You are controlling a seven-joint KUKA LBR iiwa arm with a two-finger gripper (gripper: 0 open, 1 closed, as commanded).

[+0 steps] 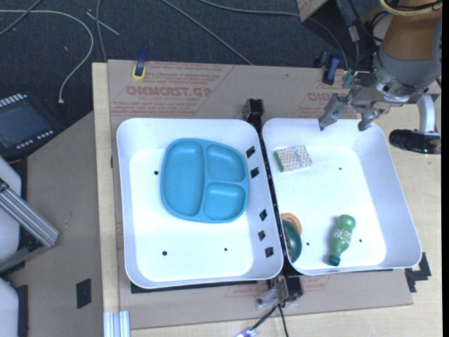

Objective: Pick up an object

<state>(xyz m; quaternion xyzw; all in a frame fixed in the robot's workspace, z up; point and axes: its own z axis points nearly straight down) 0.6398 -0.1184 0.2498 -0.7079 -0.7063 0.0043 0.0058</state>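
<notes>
The hand [345, 119] hangs open and empty over the right bin [400, 188], where the green bottle [341, 239] looks light, stiff and slippery, best pinched across its body.

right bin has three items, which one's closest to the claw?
The small patterned packet, lying flat near the right bin's far wall, just below the open claw. The green bottle and the round orange-and-green piece both lie at the near end.

One fixed camera looks down aslant on both bins [126, 188] from above.
</notes>
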